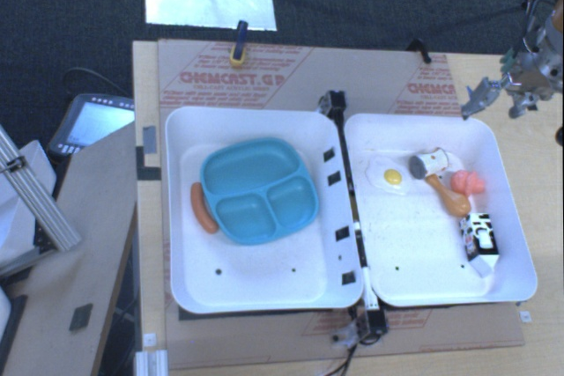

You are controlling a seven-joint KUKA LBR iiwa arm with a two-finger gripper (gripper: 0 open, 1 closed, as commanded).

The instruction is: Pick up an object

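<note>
We see the gripper (499, 92) at the far right of the scene, hanging past the far right corner of the right bin (511, 277), over the cardboard-covered bench (291, 70) rather than over the bin's floor. Its two fingers stand spread apart — nothing lies between them.

The things to pick from lie in the right bin. A toy fried egg (389, 178) rests flat toward the bin's far left part. Just right of it lies a small white-and-grey cylinder (430, 163), and touching that is a toy drumstick (449, 196) that runs toward the near right. A pink toy (469, 182) sits just beside the drumstick's thick end, on its right. Nearer to us, by the right wall, lies a small black-and-white carton (479, 240) on its side.

The left bin (264, 286) holds a blue plate with three compartments (259, 189), set a little askew, and an orange toy sausage (203, 207) lies just left of it — close against the plate's rim. All of these are well apart from the gripper.
</note>
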